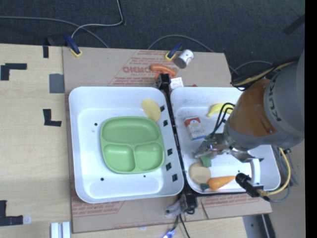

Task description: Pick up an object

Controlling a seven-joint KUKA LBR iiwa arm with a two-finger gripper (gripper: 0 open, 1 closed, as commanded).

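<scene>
In the right bin (pixel 185 100), my gripper (pixel 209 149) hangs low, right over a small green object (pixel 204 159) that its tip partly hides. Just in front of it lie a beige round item (pixel 200 172) and an orange carrot (pixel 221 182). Behind the gripper, a small red and white carton (pixel 194 127) lies flat. A yellow banana (pixel 215 109) rests by the back wall, partly covered by the arm's wrist and cables. The arm's grey and orange body covers the right half of this bin.
The left bin (pixel 81 133) holds a green divided plate (pixel 132 144) and a pale yellow lemon-like object (pixel 151 109) at its back right. Black clips line the wall between the bins (pixel 172 133). Behind the bins are an orange clamp (pixel 163 69) and a silver cylinder (pixel 184 58).
</scene>
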